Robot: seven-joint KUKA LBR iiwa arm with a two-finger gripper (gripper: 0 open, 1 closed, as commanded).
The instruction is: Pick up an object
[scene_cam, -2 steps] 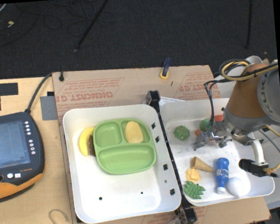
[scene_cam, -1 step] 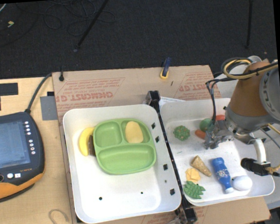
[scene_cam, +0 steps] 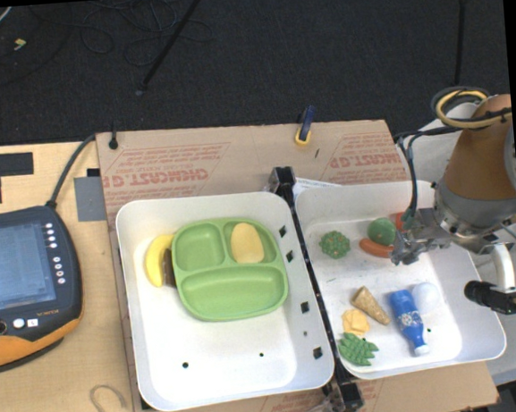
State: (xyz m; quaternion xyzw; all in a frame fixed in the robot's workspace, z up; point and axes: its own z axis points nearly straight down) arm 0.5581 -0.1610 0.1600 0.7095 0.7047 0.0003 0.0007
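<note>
The gripper [scene_cam: 403, 246] hangs low over the right bin [scene_cam: 472, 345], near its far right corner, just beside a green and red toy vegetable [scene_cam: 382, 235]. A green broccoli piece [scene_cam: 335, 244] lies left of that. Toward the near edge lie a blue bottle [scene_cam: 407, 319], a tan wedge [scene_cam: 370, 305], a yellow piece [scene_cam: 355, 321] and a green leaf [scene_cam: 358, 349]. The left bin [scene_cam: 218, 370] carries a green divided plate [scene_cam: 229, 269] with a yellow banana [scene_cam: 157, 259] at its left edge

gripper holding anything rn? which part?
Cannot tell. The gripper sits low in the right bin beside the green and orange toy; no grasp is visible.
</note>
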